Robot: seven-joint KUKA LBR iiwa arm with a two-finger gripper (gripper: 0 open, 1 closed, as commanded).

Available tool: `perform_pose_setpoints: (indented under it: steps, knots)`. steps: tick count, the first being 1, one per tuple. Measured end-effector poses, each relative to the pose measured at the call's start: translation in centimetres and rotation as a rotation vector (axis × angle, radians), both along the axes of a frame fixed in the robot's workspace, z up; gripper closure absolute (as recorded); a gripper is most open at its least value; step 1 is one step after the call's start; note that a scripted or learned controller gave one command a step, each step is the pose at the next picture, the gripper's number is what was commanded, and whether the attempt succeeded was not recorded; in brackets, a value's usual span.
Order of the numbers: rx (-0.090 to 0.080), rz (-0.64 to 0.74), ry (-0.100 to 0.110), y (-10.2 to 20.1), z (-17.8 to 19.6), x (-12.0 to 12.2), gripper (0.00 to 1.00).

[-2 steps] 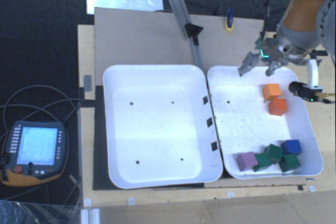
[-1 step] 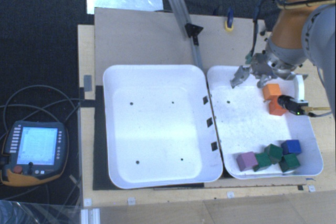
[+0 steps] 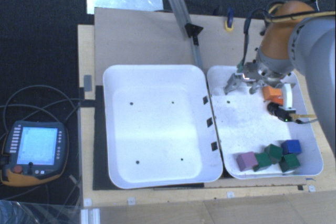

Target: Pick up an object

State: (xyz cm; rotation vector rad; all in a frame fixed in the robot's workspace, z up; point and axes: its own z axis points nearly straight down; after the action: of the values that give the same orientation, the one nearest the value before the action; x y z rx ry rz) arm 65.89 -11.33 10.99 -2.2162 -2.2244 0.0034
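In the camera view, finds the gripper [image 3: 242,86] hanging over the far-left part of the right bin [image 3: 247,123], above its white floor. Shows the two fingers [image 3: 230,86] splayed wide apart, with nothing between them. Places an orange block [image 3: 271,93] just beside the gripper, toward the right bin's far-right side, partly hidden behind the robot's own fittings; cannot tell whether touching a finger or merely near. Puts the other candidates well apart from the claw, huddled in the right bin's near-right corner: a pink block [image 3: 245,160] at the cluster's left end, a green block [image 3: 262,161] touching it, a second green block [image 3: 273,151] just behind, a blue block [image 3: 291,146] toward the right bin's right wall, and a third green block [image 3: 289,163] in front of the blue one, close to the near rim. Sets the left bin [image 3: 157,128] directly to the left of the right bin, rim against rim, and a teach pendant [image 3: 34,152] much farther left of the right bin, off the bench altogether. As for progress, looks like very little done: nothing gripped, nothing raised, every block down inside the right bin. Seems no further than the approach. Left to do, most likely: line up over one block, probably the orange one as the nearest, come down around it, close, and lift clear of the right bin's floor.
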Motion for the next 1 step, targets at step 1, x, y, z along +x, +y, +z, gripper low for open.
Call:
perform_pose_setpoints:
  steps: [1]
  knots:
    - [-0.001,0.000,-0.003,0.01,-1.97,0.06,0.00]
